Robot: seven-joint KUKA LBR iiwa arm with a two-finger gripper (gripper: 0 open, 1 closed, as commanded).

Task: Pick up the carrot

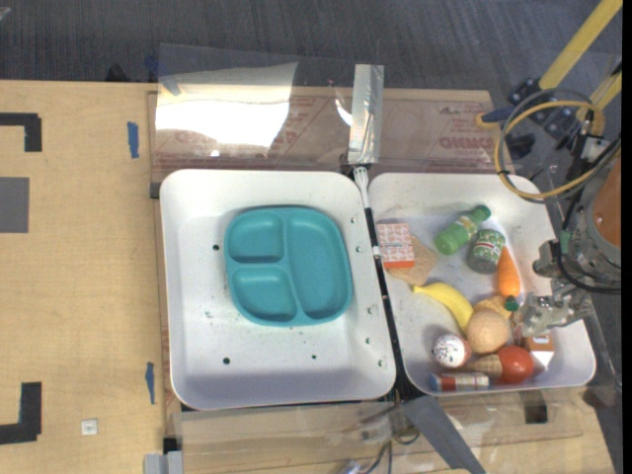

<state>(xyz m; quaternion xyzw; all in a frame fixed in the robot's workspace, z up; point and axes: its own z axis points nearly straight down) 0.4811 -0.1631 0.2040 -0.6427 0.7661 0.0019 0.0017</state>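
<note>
Over on the right-hand bin [390,197], your carrot [508,273] lies near the bin's right side, its orange body running roughly top to bottom with a bit of green at the lower end. You'll see it sits just beside a small dark can [486,250] on its upper left, and a green bottle [462,230] lies just beyond that can. Below the carrot sits a tan, rounded potato-like piece [485,331], with a yellow banana [447,301] touching it on the left, a white ball [448,350] at the lower left, and a red tomato-like piece [516,363] near the bin's bottom edge. A small pink-and-white box [395,243] lies at the bin's left side.

Your tool [549,316] hangs over the right part of this bin, just below and to the right of the carrot, close to it; from this slant you cannot tell whether it touches anything. You cannot tell how wide its fingers stand, and nothing can be seen between them. The arm [600,235] comes in from the right edge.

On your left, the other bin [188,265] holds a teal divided plate [288,264], well apart from the carrot. Both bins rest on the table [69,265].
</note>
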